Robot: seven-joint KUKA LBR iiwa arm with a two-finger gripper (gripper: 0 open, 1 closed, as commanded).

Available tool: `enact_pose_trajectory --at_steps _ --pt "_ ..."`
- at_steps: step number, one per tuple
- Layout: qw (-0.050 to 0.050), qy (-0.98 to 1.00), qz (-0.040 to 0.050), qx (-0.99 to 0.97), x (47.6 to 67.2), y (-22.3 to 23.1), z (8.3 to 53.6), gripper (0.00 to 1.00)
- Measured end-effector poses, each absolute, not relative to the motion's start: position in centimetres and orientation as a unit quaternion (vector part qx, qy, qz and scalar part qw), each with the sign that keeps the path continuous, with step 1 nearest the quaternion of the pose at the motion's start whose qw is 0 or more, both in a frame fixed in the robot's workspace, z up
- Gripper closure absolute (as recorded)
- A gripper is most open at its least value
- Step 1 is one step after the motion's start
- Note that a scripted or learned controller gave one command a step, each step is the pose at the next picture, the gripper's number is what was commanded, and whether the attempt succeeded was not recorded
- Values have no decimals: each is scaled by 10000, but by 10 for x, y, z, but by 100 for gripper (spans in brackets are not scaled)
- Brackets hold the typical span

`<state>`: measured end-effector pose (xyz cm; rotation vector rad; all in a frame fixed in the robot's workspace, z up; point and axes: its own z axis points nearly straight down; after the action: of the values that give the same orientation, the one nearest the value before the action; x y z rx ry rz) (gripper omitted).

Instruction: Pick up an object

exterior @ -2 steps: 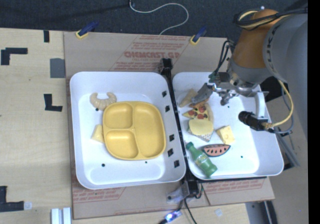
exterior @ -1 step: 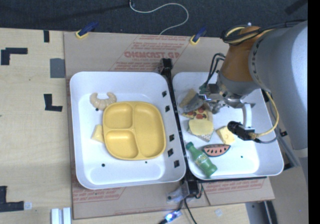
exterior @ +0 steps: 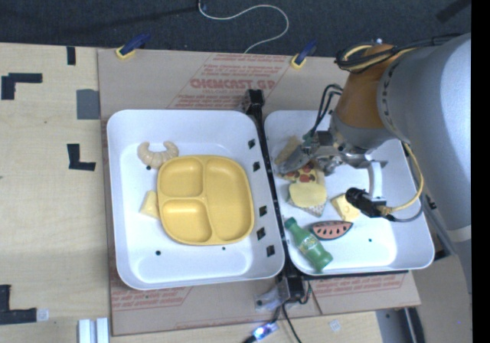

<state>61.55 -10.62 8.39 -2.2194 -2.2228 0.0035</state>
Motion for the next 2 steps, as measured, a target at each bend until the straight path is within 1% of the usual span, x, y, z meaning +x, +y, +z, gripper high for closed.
enact_pose_trajectory --at_steps 1,2 --pt "-91 -7069 -21 -7072 620 -110 100 100" --pt "-5 -7074 -7 -7068 611 -107 150 100"
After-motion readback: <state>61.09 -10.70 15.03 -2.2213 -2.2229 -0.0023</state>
